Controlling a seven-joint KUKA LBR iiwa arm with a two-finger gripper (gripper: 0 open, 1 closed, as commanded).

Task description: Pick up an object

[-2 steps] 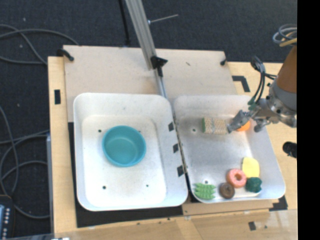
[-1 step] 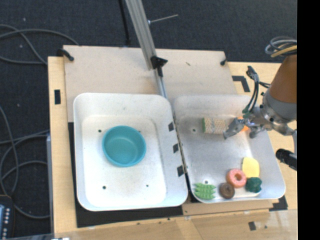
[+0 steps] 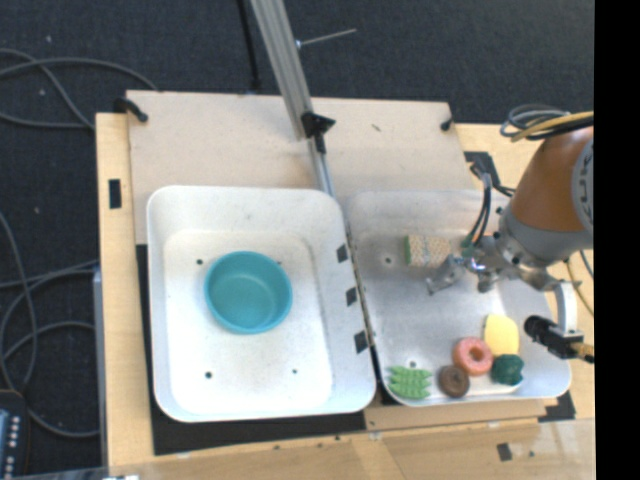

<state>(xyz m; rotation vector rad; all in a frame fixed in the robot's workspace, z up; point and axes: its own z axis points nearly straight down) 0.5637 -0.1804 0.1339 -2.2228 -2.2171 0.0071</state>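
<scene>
My gripper [image 3: 463, 277] hangs over the middle of the right bin [image 3: 390, 218], its two fingers spread apart and nothing between them, so it is open. A tan speckled block [image 3: 428, 249] lies just up and left of the fingertips, apart from them. Toward the bin's front edge lie a yellow piece [image 3: 502, 333], a pink ring [image 3: 472, 355], a brown ring [image 3: 454, 381], a dark green piece [image 3: 508, 369] and a light green ridged piece [image 3: 407, 379]. The orange band [image 3: 555, 183] of the arm rises at the right.
The left bin [image 3: 180, 218] holds a teal bowl [image 3: 248, 290] near its middle. A slanted metal rail [image 3: 285, 58] runs from the top down to the gap between the bins. Cables [image 3: 535, 120] hang behind the arm at the right.
</scene>
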